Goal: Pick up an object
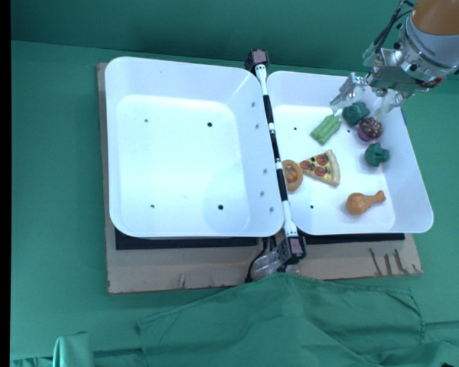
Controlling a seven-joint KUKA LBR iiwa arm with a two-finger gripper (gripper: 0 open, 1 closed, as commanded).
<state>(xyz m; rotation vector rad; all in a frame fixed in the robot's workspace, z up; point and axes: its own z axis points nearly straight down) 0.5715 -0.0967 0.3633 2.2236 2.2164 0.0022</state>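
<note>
The right bin (413,205) holds several toy foods. Among them are a pizza slice (322,167), an orange drumstick (363,202), a brown pretzel (291,174) by the divider, a light green stick (325,128), a maroon round piece (369,129) and two dark green broccoli pieces (356,113) (376,155). My gripper (365,103) hangs over the bin's far right part, open. Its two fingers are spread on either side of the upper broccoli piece and just above it. Nothing is gripped between them.
The left bin (122,205) is beside the right one, across a black and white divider bar (271,140). Both rest on cardboard over a green cloth, and a fold of that cloth lies at the front.
</note>
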